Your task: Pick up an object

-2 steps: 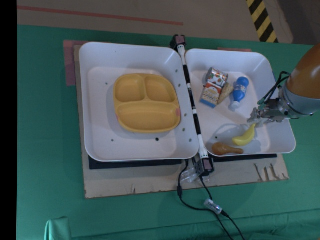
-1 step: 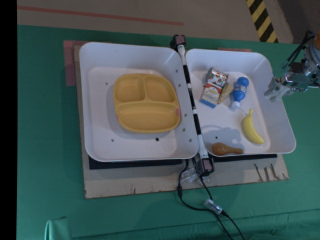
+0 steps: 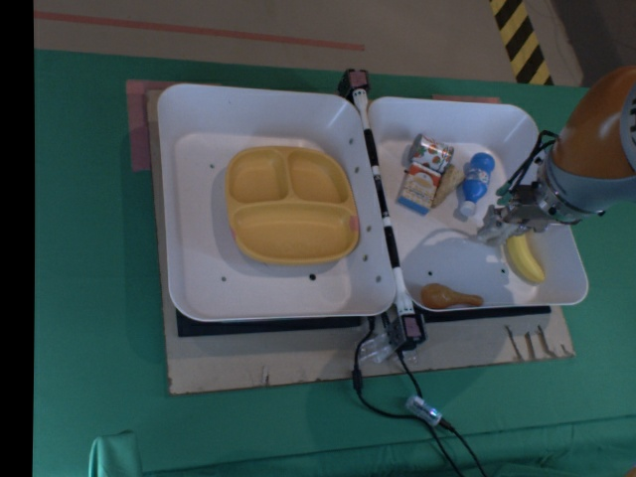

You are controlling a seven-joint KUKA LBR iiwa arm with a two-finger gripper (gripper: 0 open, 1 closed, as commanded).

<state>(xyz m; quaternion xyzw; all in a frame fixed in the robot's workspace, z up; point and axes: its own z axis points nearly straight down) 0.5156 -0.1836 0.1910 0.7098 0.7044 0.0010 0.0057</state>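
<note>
The right bin (image 3: 437, 256) holds a yellow banana (image 3: 526, 257) near its right wall, a brown drumstick-shaped piece (image 3: 449, 297) at the front, a blue and white bottle (image 3: 475, 183), a small can (image 3: 431, 153) and a little carton (image 3: 421, 189). My gripper (image 3: 505, 225) hangs low over the right side of this bin, just above the banana's upper end and to the right of the bottle. Nothing shows between its fingers.
A yellow divided plate (image 3: 290, 205) lies in the left bin (image 3: 199, 276). A black and white bar (image 3: 382, 207) runs between the two bins. Cables (image 3: 397, 386) trail over the green bench in front.
</note>
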